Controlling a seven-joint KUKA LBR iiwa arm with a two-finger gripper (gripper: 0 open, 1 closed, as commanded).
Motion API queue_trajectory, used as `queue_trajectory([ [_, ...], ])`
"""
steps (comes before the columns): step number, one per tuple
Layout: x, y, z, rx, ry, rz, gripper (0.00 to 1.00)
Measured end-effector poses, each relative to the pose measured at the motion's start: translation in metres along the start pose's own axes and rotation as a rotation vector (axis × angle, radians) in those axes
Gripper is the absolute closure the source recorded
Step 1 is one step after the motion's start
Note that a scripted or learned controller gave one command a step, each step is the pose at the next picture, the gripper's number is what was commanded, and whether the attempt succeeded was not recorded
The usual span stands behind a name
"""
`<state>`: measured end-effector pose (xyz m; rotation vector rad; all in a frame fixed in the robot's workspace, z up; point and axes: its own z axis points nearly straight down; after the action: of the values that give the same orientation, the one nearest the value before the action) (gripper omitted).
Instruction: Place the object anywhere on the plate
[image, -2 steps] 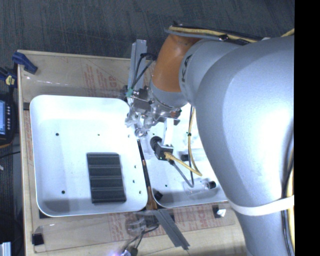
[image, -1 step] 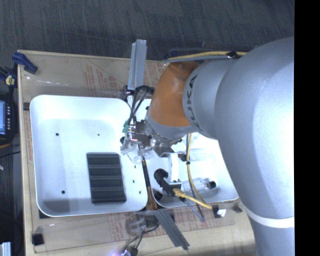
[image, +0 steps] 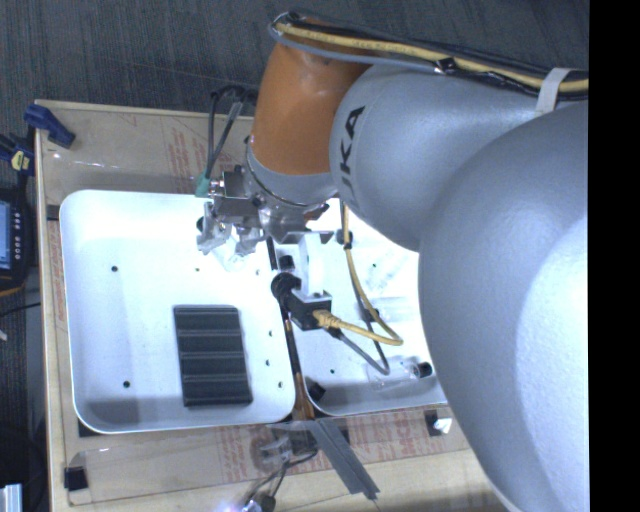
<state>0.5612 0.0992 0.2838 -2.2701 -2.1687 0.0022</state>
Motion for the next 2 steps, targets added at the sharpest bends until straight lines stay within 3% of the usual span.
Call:
queue_trajectory([
  [1, -0.018, -0.046, 0.046, 0.003, -0.001, -0.344, 1.00],
  [2, 0.028, -0.087, 0.068, 0.002, -0.002, -0.346, 1.00],
])
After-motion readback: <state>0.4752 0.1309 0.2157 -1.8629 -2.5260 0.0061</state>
